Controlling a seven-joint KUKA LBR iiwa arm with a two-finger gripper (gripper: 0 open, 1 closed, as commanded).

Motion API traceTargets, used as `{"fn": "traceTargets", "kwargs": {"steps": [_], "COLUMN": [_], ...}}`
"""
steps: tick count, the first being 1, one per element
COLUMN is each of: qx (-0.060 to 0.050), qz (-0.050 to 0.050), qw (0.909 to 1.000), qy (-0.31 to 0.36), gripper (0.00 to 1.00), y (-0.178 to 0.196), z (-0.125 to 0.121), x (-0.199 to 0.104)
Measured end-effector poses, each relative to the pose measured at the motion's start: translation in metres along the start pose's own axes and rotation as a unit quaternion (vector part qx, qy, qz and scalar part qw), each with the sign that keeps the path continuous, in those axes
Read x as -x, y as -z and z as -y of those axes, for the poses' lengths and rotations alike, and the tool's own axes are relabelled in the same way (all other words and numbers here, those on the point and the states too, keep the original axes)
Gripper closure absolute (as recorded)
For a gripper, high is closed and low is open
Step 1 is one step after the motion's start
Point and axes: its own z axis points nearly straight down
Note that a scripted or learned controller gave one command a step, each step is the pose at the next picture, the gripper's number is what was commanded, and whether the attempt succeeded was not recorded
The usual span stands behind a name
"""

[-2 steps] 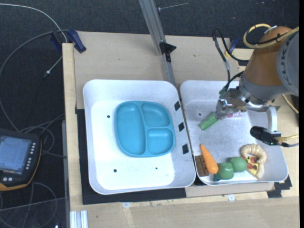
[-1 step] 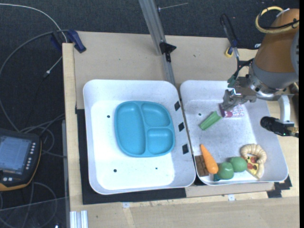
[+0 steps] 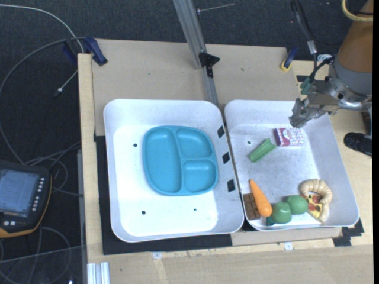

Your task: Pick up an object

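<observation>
Now at the approach stage, by the look of it, with nothing lifted. Hangs low over the far part of the right bin (image 3: pixel 342 176), the claw (image 3: pixel 299 116), just beside or perhaps touching the upper left corner of a small purple-and-white carton (image 3: pixel 288 136). Cannot tell from this slanted view whether released or clenched; nothing seen caught in it.

Likeliest target: that carton, lying flat on the bin floor. Just beside it, toward the near left, a green cylinder (image 3: pixel 261 149), tilted and close to the carton's end, but whether touching it is unclear. Well apart, along the near wall: a carrot (image 3: pixel 260 197), a brown block (image 3: pixel 250 206), two green toy fruits (image 3: pixel 289 209) and a pale pastry toy (image 3: pixel 315 195), all crowded together. In the left bin (image 3: pixel 118 176), a blue divided plate (image 3: pixel 179 160); beneath both bins, the tabletop (image 3: pixel 148 70).

To do the step well:
- Centre over the carton's middle, not its corner.
- Square up across the short sides, so the grip meets flat faces.
- Come straight down, keeping off the green cylinder.
- Close only once low enough to bracket the carton's sides.
- Lift slowly and check that the carton rises too.

Main risk, judged from here: an off-centre pinch that pushes the carton away.
</observation>
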Motion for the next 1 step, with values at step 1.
{"fn": "traceTargets", "kwargs": {"steps": [1], "qx": [-0.003], "qz": [-0.001], "qw": [1.0], "qy": [0.002], "gripper": [1.0], "y": [-0.0175], "z": [-0.0269], "x": [-0.0443]}}
